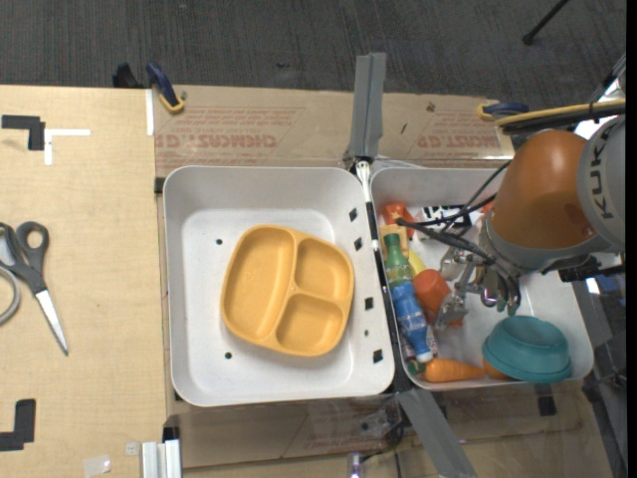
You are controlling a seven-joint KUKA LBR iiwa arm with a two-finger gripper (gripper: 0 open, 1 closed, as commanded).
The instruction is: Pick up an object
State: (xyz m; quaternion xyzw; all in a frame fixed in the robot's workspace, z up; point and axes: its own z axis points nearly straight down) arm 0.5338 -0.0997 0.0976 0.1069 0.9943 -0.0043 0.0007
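My gripper (460, 302) reaches down into the right bin (572, 312) from under the orange wrist band. Its fingers stand beside a round orange-red object (430, 289), on its right side. A blue bottle with a green and yellow top (403, 302) lies along the bin's left wall. An orange carrot (453, 370) lies at the front, next to a teal bowl (528, 348) turned upside down. A red item (395, 212) sits at the back left corner. The arm hides much of the bin's back.
The left bin (189, 297) holds a yellow divided plate (288, 290). Scissors (35, 277) lie on the wooden bench at far left. A grey bar (368, 108) runs up between the bins at the back. Black cables (448, 222) hang by the wrist.
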